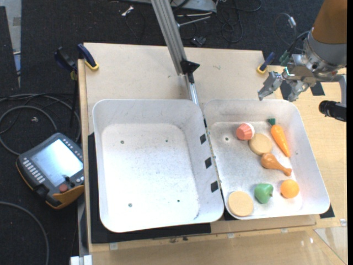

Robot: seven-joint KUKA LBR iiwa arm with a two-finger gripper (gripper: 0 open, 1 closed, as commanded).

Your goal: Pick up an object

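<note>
Nearest, a round tan biscuit-like disc (240,203) lies in the right white bin (309,148) beside a green pepper (263,192), while the empty two-finger gripper (278,86), fingers parted, hovers above the far rim, apparently approaching; next, descend.

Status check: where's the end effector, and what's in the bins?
End effector above right bin's far rim, nothing between its fingers. Carrot, drumstick, pepper, orange, two cookies in right bin, untouched. Path down unobstructed.
</note>
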